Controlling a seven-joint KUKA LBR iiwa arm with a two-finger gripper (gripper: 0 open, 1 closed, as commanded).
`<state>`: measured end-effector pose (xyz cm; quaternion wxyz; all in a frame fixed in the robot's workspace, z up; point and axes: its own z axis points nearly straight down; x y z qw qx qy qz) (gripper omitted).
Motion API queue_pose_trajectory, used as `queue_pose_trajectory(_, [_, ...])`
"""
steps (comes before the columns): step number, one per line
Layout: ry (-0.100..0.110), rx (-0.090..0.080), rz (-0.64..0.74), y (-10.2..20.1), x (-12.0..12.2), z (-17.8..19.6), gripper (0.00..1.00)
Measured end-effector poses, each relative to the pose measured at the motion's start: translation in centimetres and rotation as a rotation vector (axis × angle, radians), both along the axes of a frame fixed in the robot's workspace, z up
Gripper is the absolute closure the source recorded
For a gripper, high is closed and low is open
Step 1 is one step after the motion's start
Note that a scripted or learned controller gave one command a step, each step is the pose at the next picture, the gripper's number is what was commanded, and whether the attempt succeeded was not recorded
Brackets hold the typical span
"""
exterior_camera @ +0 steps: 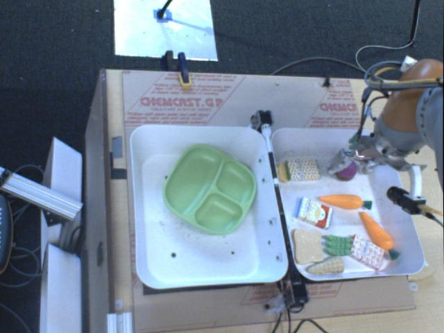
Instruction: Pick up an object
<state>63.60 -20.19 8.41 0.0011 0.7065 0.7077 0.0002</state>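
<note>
The bench (208,92) was topped with a flat sheet printed in red lettering, and two shallow white plastic bins sat on it side by side, their rims touching along a dark seam.

The left bin (156,255) held a pale green divided plate (210,188), smooth and matte, rounded at the corners and moulded into three compartments. It lay slightly rotated near the bin's middle.

The right bin (409,255) held a scatter of toy food. Near its upper left corner lay a small rectangular block with a speckled, patterned face (302,169). A glossy orange carrot (341,201) lay horizontally in the middle, and a second carrot (377,232) lay at a slant just beside it to the right, both tapered with dark green tops. A small red and white carton (314,212) sat left of the first carrot. Along the near wall were a tan, bread-like slice (306,245), a ridged tan piece (325,266) below it, a bumpy green pea pod (336,243), and a flat printed packet (368,252).

The grey arm with its orange band reached in from the right, and the metallic end effector (345,164) was down in the upper part of the right bin, touching or just beside a small rounded purple object (346,172). Whether it was spread or pressed together could not be told, nor whether it gripped the purple piece.
</note>
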Motion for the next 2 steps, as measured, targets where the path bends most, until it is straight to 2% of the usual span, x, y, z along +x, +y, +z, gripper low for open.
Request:
queue_pose_trajectory(1, [-0.004,-0.001,0.002,0.0,0.1,1.2,1.00])
queue_pose_trajectory(2, [-0.004,-0.001,0.002,3.5,-5.7,14.6,1.00])
